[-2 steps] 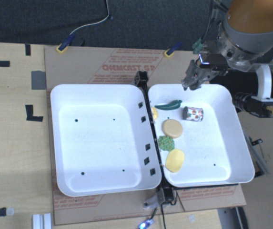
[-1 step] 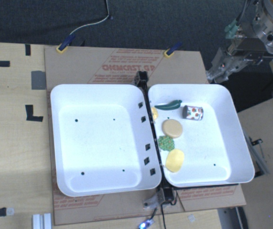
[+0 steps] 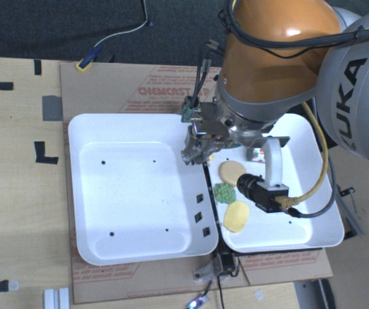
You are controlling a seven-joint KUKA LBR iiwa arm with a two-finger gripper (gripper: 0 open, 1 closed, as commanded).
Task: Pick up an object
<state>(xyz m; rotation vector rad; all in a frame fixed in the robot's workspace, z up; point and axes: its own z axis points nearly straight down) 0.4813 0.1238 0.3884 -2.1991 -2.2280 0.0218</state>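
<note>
Over the right bin [image 3: 313,237], the arm [image 3: 281,50] hangs bent downward.

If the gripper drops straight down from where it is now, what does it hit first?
Probably the raised rims where the two bins meet: the gripper sits above that seam. The tan round piece and the green lump lie to its right, likely missed. Depth is hard to judge.

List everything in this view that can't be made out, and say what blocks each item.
- Gripper: open or shut is unclear; the arm's orange band covers much of it.
- Right bin: its far half lies under the arm.
- Green object: too small to identify.
- Tan round object: its far edge is under the wrist, so its kind is unclear.
- Yellow object: too small to name.
</note>
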